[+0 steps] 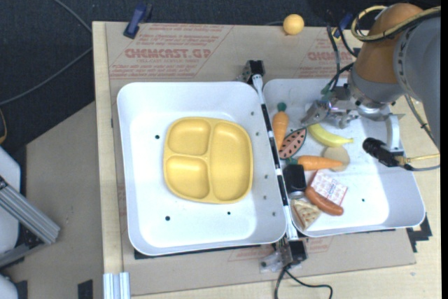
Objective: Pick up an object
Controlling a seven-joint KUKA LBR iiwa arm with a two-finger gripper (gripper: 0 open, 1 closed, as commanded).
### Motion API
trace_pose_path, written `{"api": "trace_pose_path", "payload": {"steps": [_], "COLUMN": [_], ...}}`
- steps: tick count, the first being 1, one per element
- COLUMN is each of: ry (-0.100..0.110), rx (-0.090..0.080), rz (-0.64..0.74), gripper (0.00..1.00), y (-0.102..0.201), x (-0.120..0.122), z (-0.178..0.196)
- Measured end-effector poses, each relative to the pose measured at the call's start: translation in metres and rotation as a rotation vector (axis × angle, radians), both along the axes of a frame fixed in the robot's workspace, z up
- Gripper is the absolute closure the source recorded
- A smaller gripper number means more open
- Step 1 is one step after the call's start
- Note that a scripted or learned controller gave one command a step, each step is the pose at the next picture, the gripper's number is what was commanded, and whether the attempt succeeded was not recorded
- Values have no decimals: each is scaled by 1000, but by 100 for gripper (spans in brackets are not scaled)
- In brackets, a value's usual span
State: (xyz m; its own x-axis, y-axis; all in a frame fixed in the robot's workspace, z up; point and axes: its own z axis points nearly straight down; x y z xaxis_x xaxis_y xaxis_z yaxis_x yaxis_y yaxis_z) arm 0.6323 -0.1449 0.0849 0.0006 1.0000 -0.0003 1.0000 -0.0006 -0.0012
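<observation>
Item: metal two-finger gripper (329,110) hovering over the curved yellow plastic banana (327,136) in the right-hand shallow white bin (399,210) — finger state impossible to tell. Risk: crowded neighbouring toys — a descent may be nudging the orange plastic carrot (321,163) instead.

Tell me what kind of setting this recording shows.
Probably a robotics lab bench: two white bins clamped side by side on a board, toy food such as a banana in the right one, and loose cables on dark carpet.
</observation>
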Motion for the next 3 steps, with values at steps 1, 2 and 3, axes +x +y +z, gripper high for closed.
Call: {"api": "trace_pose_path", "payload": {"steps": [1, 2, 3], "ry": [-2, -4, 1], "rx": [0, 1, 2], "rz": [1, 3, 2], "gripper": [100, 100, 100], "y": [0, 71, 160], "x": [1, -13, -47], "z": [10, 101, 107]}}
